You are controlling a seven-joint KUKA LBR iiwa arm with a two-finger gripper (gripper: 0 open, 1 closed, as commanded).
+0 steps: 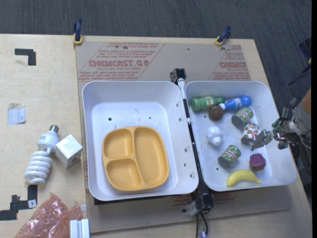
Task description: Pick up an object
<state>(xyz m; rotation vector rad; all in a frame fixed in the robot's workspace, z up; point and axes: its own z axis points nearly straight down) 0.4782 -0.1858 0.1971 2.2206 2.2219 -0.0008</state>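
The right bin [277, 177] holds several small things: a green bottle [207, 102], a blue bottle [237, 103], a brown ball [215, 113], a white lump [214, 135], three small green-labelled cans [242, 116] [251, 132] [230, 155], a maroon berry-like piece [257, 161] and a yellow banana [243, 177]. My gripper [269, 134] hangs over the bin's right side, just right of the middle can and above the maroon piece. It looks open, with nothing between its fingers.
The left bin [94, 108] holds a yellow divided plate [134, 157]. Left of the bins, on the bench, lie a spiral light bulb [39, 157], a white cube [68, 150] and a red mesh bag [49, 216]. Clamps [78, 31] [223, 35] grip the board's far edge.
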